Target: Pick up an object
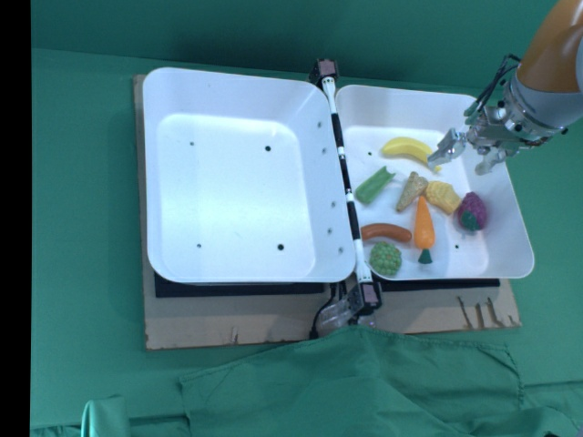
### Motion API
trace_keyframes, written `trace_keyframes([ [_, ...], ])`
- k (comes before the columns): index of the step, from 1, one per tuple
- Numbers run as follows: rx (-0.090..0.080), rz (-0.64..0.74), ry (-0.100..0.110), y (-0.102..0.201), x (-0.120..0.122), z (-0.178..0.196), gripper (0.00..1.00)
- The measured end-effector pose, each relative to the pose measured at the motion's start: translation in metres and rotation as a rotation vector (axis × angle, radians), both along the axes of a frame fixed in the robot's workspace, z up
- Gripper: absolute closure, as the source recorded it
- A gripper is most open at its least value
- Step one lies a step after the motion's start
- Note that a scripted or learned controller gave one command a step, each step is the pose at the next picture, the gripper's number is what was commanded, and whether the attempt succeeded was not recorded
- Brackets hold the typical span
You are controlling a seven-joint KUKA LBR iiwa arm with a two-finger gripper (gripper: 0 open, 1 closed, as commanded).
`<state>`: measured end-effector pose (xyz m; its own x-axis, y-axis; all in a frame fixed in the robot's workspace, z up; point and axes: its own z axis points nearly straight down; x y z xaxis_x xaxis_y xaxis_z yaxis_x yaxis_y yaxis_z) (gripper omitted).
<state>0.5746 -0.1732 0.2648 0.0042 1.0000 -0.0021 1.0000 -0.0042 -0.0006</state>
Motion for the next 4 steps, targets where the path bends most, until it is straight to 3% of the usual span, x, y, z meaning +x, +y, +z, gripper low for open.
trace_keyframes([
  [2, 0.0, 0.001, -0.005, -0.004, 0.002, -0.059, 0.0],
  [3, -0.003, -0.002, -0.012, -0.005, 0.003, -0.047, 1.0],
  [4, -0.002, 0.001, -0.011, -0.007, -0.004, 0.003, 1.0],
])
